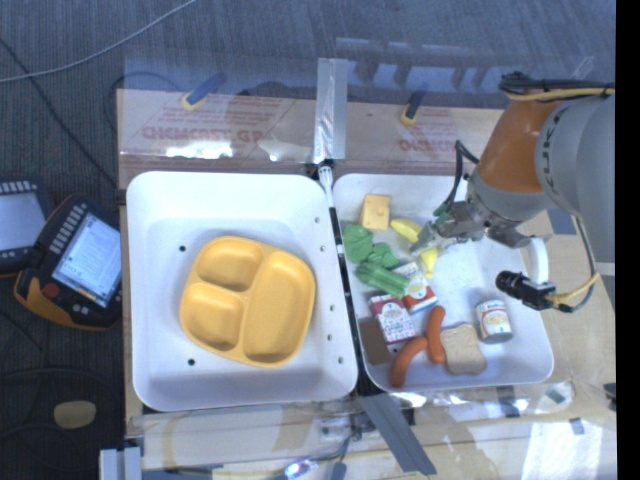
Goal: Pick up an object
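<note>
Your fingers point(437, 230): low in the right bin point(520, 368), near its far wall; how far open, you cannot tell. Just beside them: two yellow pieces point(404, 230), one cheese block point(376, 211). Nearer you: one green toy point(372, 258), one carton point(397, 318), two sausages point(436, 334), one can point(493, 320). Left bin point(160, 368): one yellow tray point(248, 299), open room around it.

A yellow tray point(248, 299) with three parts sits in the left white bin point(160, 203). A handheld screen point(75, 263) lies on the floor beside the bench. A thin cable point(120, 38) runs across the grey carpet.
</note>
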